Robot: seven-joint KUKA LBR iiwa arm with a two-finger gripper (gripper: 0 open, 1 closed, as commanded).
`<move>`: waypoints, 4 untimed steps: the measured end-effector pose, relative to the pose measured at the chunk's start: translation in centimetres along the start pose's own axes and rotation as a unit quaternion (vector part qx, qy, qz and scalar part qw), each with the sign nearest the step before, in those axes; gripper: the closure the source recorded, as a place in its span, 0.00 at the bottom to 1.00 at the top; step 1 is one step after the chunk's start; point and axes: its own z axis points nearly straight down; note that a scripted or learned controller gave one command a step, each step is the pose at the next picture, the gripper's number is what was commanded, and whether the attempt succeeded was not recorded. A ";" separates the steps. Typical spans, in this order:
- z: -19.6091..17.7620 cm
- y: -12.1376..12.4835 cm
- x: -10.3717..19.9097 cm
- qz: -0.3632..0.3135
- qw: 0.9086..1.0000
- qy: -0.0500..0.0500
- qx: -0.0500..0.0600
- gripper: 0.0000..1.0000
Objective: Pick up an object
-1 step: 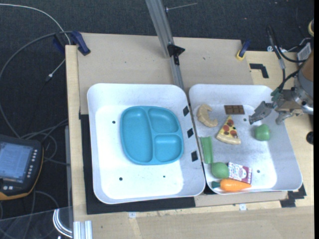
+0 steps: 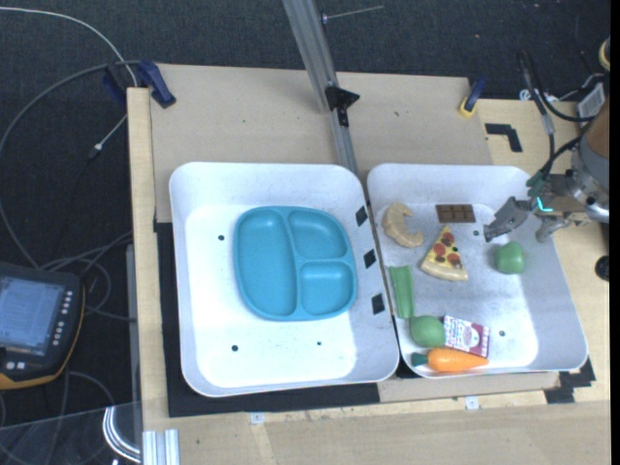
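The right bin (image 2: 557,308) holds several toy foods: a pizza slice (image 2: 445,256), a brown chocolate bar (image 2: 454,213), a beige croissant-like piece (image 2: 400,225), a small green ball (image 2: 509,258), a green stick (image 2: 401,291), a green round fruit (image 2: 425,330), a pink-and-white packet (image 2: 464,334) and an orange carrot (image 2: 457,360). My gripper (image 2: 528,223) hangs at the bin's right side, just above and right of the green ball. Its two dark fingers (image 2: 504,220) are spread apart with nothing between them.
A blue divided plate (image 2: 294,262) lies in the left bin (image 2: 194,289). A metal pole (image 2: 310,37) rises from the bench's back, between the bins. Cables and a tablet (image 2: 34,318) lie on the floor to the left.
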 end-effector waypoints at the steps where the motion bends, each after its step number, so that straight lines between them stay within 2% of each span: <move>1: 4.5 -0.6 -0.4 0.001 1.000 0.000 0.002 0.00; 3: 13.8 0.4 -0.6 0.001 1.000 0.001 0.000 0.00; 4: 12.5 0.6 -0.6 0.000 1.000 -0.001 -0.003 1.00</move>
